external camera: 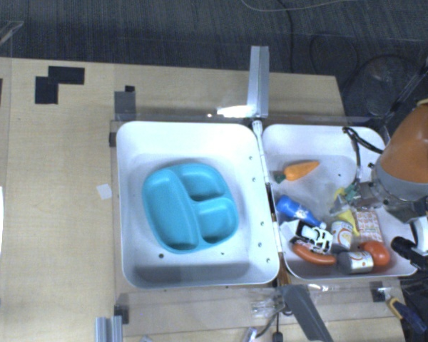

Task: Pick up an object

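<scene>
The right bin [321,142] holds a jumble of small things. An orange carrot [301,169] lies near its back left. A blue bottle-like piece [292,209] and a black-and-white toy [315,237] sit by the left wall. A red-orange sausage [315,256], a grey can [357,263], a red ball-like item [377,251] and a pink-patterned packet [367,224] crowd the front. My gripper [351,198] reaches in from the right, low over a yellow-green item [340,204] in the middle of the bin. Nothing is visibly held.
The left bin [139,152] holds a blue divided plate [190,206]. The grey arm with its orange band [414,152] covers the right bin's right side. A metal post [259,77] stands behind the wall between the bins. Cables lie on the dark floor behind.
</scene>
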Motion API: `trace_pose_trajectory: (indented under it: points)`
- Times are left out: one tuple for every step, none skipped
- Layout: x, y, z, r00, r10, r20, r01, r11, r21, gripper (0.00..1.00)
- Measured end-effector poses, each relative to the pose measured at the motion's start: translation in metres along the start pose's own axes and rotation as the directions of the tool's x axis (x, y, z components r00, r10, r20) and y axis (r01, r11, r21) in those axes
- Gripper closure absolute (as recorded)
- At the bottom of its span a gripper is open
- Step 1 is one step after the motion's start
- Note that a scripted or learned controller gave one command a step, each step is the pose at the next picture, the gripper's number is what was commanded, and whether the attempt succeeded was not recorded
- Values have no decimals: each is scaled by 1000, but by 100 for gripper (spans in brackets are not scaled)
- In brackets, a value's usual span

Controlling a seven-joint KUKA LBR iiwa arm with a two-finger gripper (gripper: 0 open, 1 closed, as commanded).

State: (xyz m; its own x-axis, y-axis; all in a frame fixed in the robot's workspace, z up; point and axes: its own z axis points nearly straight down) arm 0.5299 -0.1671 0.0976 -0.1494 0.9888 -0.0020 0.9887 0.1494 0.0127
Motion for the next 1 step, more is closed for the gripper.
trace_pose_trajectory:
  points:
    - [38,31,-89,1000,31,-1,-31,999,13,100]
